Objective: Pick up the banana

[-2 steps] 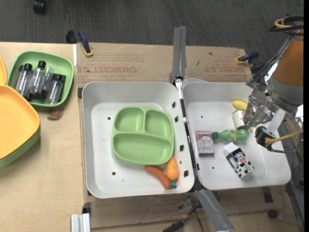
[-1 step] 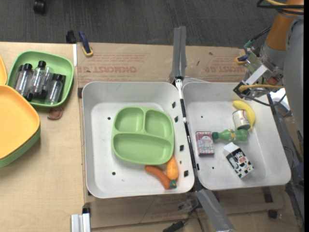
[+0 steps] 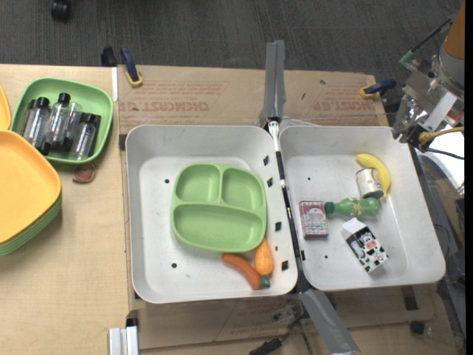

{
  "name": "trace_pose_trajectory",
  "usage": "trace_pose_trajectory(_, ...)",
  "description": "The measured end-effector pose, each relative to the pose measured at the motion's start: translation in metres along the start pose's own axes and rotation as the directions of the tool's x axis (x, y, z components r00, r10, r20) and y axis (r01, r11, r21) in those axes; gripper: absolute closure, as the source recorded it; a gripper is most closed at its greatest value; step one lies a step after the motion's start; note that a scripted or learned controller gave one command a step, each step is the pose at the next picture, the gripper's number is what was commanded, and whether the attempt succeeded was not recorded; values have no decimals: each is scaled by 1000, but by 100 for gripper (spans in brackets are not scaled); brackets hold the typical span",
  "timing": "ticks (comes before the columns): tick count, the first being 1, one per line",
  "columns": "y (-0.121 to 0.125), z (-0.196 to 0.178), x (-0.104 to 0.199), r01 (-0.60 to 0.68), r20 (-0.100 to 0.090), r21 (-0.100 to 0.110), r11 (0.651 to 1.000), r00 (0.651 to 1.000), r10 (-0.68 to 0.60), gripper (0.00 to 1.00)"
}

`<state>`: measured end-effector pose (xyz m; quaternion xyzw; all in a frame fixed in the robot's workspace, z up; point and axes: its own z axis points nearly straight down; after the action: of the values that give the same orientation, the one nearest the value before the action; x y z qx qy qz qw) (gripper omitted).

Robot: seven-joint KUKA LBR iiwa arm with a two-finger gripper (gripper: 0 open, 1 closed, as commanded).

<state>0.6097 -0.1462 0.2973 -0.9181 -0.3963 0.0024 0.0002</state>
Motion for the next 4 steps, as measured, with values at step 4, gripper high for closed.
trace_pose_trajectory(4,51,97,-43,-450,-1,1,893,893,450,100)
